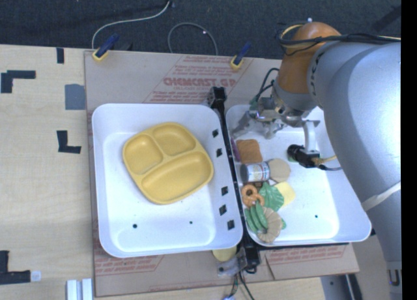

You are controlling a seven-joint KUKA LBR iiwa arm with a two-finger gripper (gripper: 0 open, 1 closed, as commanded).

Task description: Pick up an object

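Grey arm (365,96) bulks nearest camera, entering from right, orange band (306,38) above wrist. Gripper (260,121) low over right bin (326,217), at its far left corner, just above brown square piece (248,149). Jaw spread: cannot tell; nothing seen held. Below brown piece: small metal can (255,173), beige round piece (279,169), pretzel (251,194), green leafy toys (264,210), all clustered along bin's left wall. Left bin (111,227) bears yellow divided plate (168,160).

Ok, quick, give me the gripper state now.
Gripper: cannot be told; it sits over the back of the right bin, above the brown block.
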